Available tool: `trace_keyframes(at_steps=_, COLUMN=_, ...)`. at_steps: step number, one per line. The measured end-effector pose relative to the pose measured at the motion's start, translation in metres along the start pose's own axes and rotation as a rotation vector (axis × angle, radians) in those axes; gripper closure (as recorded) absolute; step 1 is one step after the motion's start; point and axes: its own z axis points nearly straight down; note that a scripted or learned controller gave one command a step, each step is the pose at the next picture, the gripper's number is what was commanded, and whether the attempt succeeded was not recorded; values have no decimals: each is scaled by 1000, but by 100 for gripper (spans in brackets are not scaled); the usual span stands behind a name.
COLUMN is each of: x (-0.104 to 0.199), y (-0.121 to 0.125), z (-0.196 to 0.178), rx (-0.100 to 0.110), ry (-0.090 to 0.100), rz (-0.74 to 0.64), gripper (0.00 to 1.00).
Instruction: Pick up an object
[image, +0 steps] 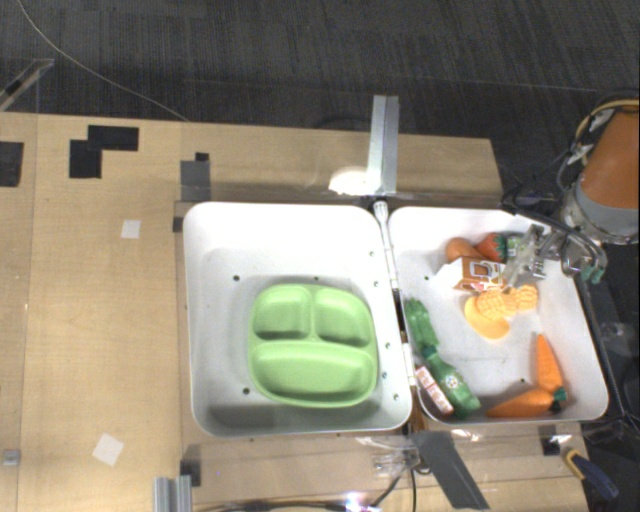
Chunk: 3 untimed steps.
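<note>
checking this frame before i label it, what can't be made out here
- Claw: too small and cluttered in the camera view to tell whether it is open or shut.
- Toys under it, near the orange one: partly covered by the claw.
- Green bottle: label too small to read.
- Arm: cut off by the right edge.

One fixed cam above bench (90, 330), looking down at a slant on both bins, left bin (215, 300) & right bin (580, 340).
</note>
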Motion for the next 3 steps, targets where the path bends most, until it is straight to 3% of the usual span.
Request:
trace_keyframes(at_steps=1, x=-43, y=47, z=-88, rx=-2, ry=-15, rz=112, gripper=100)
trace_keyframes(at_steps=2, x=-45, y=48, z=-100, rx=-2, ry=-23, rz=111, gripper=100)
trace_keyframes(at_steps=3, x=-45, y=47, z=-100, rx=-2, ry=-22, rz=111, gripper=0)
